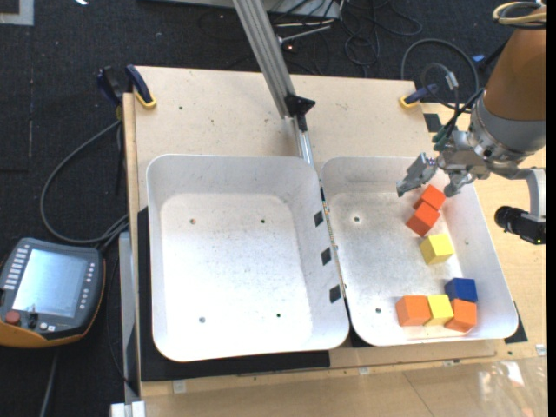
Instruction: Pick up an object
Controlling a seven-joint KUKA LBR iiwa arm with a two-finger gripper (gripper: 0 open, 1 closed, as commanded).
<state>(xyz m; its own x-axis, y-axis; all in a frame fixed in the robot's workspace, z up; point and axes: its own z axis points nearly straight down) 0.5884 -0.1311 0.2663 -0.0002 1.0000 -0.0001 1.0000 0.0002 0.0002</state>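
1. An orange block [424,212] sits in the right bin [365,233], near the far right side. It looks like two orange blocks pressed together, or one long one. I cannot tell which.
2. The gripper [434,179] hangs just above and behind this orange block. Its two fingers are spread apart, and nothing is between them.
3. A yellow block [437,248] lies just in front of the orange one. They are close but may not touch.
4. Four more blocks sit bunched together near the front right corner: an orange cube [413,309], a small yellow cube [440,307], a blue cube [461,288] and another orange cube [464,315].
5. The left bin [174,233] sits beside the right one.
6. To do this step well, I think the gripper should come straight down with one finger on each side of the orange block.
7. It should go low enough to hold the flat sides, then squeeze.
8. It should stay clear of the yellow block, so it does not bump it.
9. The block sits turned at a slant, so the fingers may need to turn to match.
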